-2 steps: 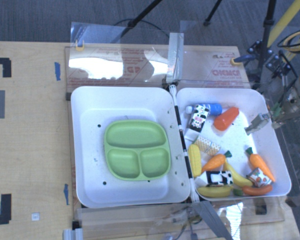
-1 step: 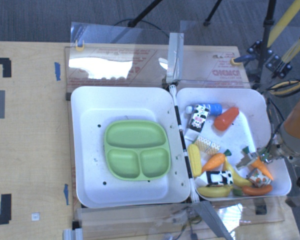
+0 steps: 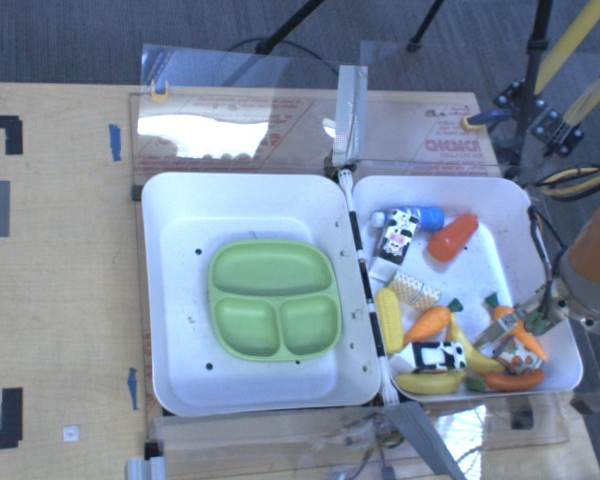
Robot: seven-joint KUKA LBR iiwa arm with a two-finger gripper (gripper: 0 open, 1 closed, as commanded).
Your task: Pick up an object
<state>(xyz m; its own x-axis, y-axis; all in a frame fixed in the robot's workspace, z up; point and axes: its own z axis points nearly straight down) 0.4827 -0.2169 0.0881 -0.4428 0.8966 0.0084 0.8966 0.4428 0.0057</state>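
Left bin (image 3: 170, 268) just had the green divided tray (image 3: 275, 299) in it. Right bin (image 3: 510, 208) was packed with toys. My gripper (image 3: 502, 336) sat low among the carrots (image 3: 520, 340) there; couldn't tell its finger state.

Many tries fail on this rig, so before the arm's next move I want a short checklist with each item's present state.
1. Pincer over the right bin: ok, low at the near right corner.
2. Object between its fingers: cannot tell; carrots crowd it.
3. Target apart from neighbours: not ok; the banana, carrots and cow block lie packed together.
4. Easier targets: ok; the orange piece lies freer.
5. Left bin holds the green tray: ok.
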